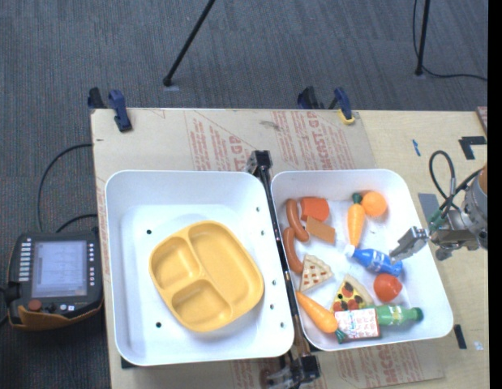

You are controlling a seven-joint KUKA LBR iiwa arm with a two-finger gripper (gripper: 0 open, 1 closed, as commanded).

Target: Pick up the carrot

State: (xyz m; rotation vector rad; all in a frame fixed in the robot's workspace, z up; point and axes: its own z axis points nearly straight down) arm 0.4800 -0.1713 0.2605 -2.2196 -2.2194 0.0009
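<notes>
The right bin [425, 286] served as the reference. Along its near wall lay a green bottle [379, 320] on its side, with a carrot [317, 313] just left of it, pointing toward the bin's near left corner. Beyond these sat two pizza slices [316, 273], a red tomato [388, 287] and a blue bottle [375, 259]. The gripper [411, 242] hung over the bin's right side, just past the blue bottle; its fingers appeared slightly parted with nothing between them. A second carrot [356, 222] stood farther in, beside an orange [374, 204] near the far wall. Sausages [293, 233] lay along the bin's left wall. Left of the right bin, the other bin [125, 217] held a yellow divided plate [206, 275].
</notes>
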